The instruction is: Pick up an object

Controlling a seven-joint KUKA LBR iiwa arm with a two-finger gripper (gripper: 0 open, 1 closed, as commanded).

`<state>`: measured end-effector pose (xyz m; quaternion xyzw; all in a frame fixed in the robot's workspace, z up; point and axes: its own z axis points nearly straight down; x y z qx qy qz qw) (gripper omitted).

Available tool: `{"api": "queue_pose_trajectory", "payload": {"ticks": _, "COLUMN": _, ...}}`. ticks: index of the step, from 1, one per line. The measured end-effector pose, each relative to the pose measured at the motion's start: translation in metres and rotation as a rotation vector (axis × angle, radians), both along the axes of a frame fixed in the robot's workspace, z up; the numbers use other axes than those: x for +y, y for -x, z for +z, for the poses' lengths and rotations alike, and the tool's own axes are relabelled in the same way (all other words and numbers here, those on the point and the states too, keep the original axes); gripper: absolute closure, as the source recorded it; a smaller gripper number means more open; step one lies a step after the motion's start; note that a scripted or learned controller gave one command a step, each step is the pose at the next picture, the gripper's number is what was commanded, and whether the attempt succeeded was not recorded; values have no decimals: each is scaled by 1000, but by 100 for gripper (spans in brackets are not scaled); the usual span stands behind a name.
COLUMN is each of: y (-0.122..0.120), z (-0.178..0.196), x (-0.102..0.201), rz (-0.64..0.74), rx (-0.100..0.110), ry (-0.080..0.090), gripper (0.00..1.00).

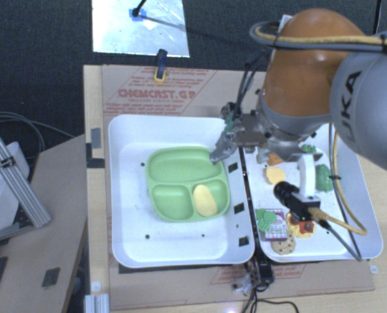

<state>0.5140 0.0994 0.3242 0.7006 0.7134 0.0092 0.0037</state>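
Observation:
A green divided tray lies in the left bin. A yellow oval piece rests in the tray's lower right compartment. My gripper hangs low over the tray's upper right corner, close to the wall between the two bins. Nothing can be seen held in it. The grey arm with its orange band reaches in from the right and covers the upper part of the right bin.
The right bin holds several small food toys: a yellow piece, a green leafy piece, a green and white packet and a cookie. A yellow cable loops over that bin.

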Motion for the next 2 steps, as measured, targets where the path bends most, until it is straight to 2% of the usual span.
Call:
{"api": "queue_pose_trajectory", "payload": {"ticks": 1, "y": 31, "z": -118, "x": 54, "rz": -8, "rx": 29, "ry": 8, "gripper": 0}}
{"api": "queue_pose_trajectory", "payload": {"ticks": 2, "y": 10, "z": -140, "x": -51, "rz": -27, "rx": 20, "ry": 11, "gripper": 0}}
